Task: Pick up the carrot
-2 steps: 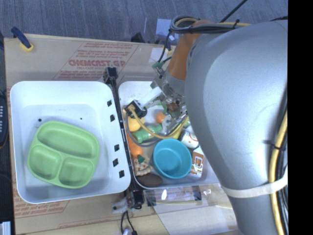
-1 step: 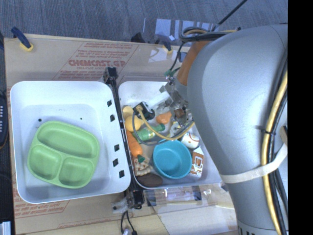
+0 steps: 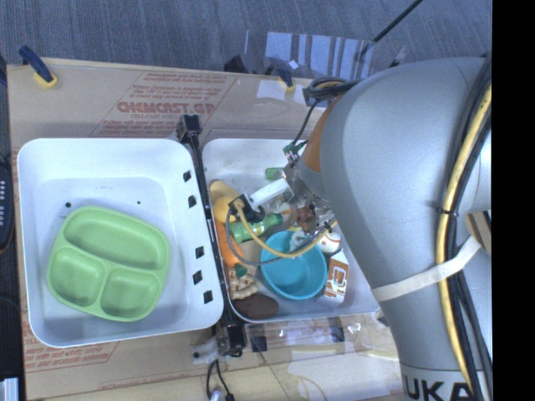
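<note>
The carrot (image 3: 226, 242) lies along the left wall of the right bin (image 3: 251, 151), an orange strip just beside the divider and to the left of the jaws, which sit low over the clutter in the middle of that bin. Room is tight: a blue bowl (image 3: 294, 276), a green item (image 3: 251, 228) and a brown lump (image 3: 255, 306) crowd near it, with the wall on its other side. The left bin (image 3: 50, 170) holds a green divided plate (image 3: 107, 261). The grey arm (image 3: 401, 207) hangs over the jaws, so I cannot tell how far open they are or whether they hold anything.
</note>
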Motion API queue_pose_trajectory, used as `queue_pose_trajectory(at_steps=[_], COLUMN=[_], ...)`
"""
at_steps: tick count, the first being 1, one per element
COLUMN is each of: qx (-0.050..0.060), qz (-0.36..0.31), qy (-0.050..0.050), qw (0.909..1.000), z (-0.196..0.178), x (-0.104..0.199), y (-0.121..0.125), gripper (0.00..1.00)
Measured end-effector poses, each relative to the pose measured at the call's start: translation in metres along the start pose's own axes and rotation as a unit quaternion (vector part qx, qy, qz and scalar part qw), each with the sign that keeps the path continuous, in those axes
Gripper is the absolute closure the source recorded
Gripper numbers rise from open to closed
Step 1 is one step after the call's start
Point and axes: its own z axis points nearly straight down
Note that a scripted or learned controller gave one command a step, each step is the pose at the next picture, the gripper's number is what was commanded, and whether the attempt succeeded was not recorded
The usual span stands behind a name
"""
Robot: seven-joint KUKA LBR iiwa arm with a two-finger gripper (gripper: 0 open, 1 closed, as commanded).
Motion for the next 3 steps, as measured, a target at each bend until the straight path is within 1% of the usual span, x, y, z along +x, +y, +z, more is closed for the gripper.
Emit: queue_pose_trajectory(at_steps=[1,2,3], qx=[-0.002,-0.001,-0.003], qz=[0.004,-0.097,-0.11], qy=[0.007,0.004,0.008], qw=[1.0,0.9953,0.9939], z=[-0.076,-0.004,-0.11], x=[0.066,0.065,0.079], y=[0.019,0.021,-0.03], gripper=[0.0,0.0,0.0])
